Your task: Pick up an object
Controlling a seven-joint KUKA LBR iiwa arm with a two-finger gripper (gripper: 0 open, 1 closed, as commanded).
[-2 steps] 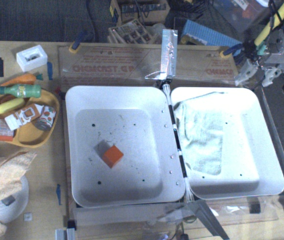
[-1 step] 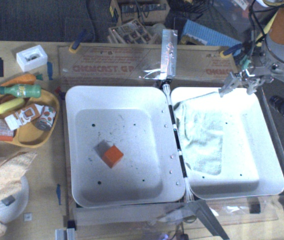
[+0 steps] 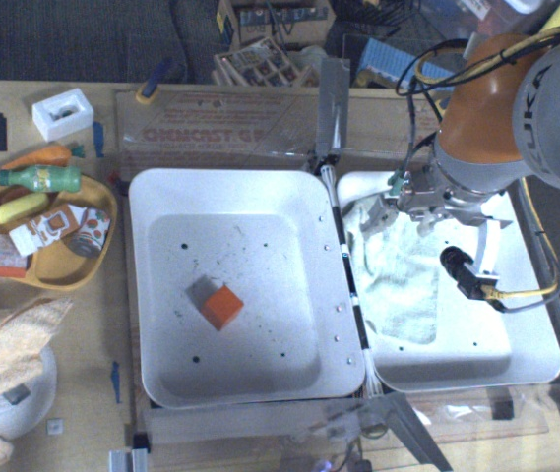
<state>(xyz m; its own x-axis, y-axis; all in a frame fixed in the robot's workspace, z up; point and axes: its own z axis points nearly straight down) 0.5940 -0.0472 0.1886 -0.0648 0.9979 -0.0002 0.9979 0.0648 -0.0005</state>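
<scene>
Clear plastic panel (image 3: 222,129), lying along far edge of left bin (image 3: 152,264): carried reddish lettering, one line, too blurred to spell out. Grey arm housing (image 3: 555,106), at right edge of view above right bin (image 3: 535,357): showed dark letters running vertically, "UK" legible, rest cut off by frame. Small packets (image 3: 58,226) in yellow bowl (image 3: 48,273), at bench's left edge: bore printed labels, red and white, text too small to read. No other text or numbers were readable.

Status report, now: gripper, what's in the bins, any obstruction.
Gripper low over right bin, above white cloth. Orange block alone in left bin, untouched. Nothing blocking it.
</scene>
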